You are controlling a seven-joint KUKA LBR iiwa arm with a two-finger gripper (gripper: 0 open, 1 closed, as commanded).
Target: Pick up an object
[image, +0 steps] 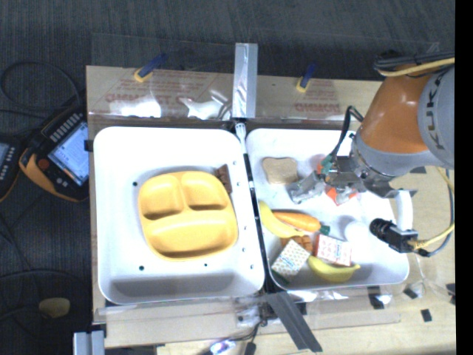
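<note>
The right bin [255, 146] holds several toy foods. A tan bread slice [279, 170] lies at its back left. A yellow banana [275, 224] and an orange oblong piece [299, 219] lie mid-left. At the front are a checkered small carton [290, 259], a red-and-white carton [334, 251] and a second banana [332, 271]. My gripper [325, 185] hangs low over the bin's middle, just right of the bread, with a small red-orange item [338, 192] right beside it. Whether that item is held cannot be made out.
In the left bin [103, 220] lies a yellow divided tray [188, 213], with a small brown piece [224, 176] by the bin's right wall. The grey and orange arm [399, 132] covers the right bin's back right. A handheld pendant [63, 157] lies left of the bench.
</note>
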